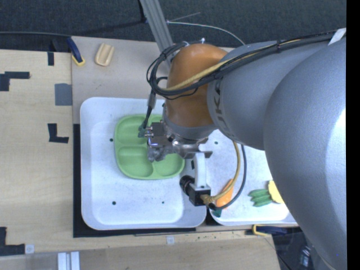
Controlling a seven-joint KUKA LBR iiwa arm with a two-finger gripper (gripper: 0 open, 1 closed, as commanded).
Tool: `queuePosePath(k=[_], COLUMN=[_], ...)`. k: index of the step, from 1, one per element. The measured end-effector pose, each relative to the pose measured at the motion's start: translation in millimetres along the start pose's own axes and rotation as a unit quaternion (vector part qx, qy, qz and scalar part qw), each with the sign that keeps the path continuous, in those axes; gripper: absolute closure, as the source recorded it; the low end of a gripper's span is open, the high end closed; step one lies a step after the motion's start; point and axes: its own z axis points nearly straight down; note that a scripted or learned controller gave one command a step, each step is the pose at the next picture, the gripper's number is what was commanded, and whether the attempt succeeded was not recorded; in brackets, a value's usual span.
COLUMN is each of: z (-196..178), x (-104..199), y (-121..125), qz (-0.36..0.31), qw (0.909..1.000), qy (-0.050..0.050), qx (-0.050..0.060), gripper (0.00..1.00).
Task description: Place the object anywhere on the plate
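plate (pixel 130 151): green, sectioned, lying in the left white bin (pixel 95 167), its right part covered by the arm's wrist. gripper (pixel 159 149): poised over the plate's right side, hidden from above by the orange band (pixel 188 89); state of the jaws cannot be told. object: not identifiable between the jaws, so its heading and long axis cannot be told. right bin (pixel 247 215): green item (pixel 260 196) and yellow item (pixel 274 191) lying near the front, well apart from the gripper. counter (pixel 34 167): wood, black tape marks

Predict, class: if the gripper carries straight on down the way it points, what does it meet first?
Probably the green divided plate in the left white bin: the gripper hangs over its right side, though its height above it is unclear.
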Motion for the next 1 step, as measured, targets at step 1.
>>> queuePosePath(k=[1], z=[-0.9], x=[-0.8], y=[1.0], qz=[0.001], qw=[1.0], qy=[0.0], qx=[-0.001], gripper=[0.0])
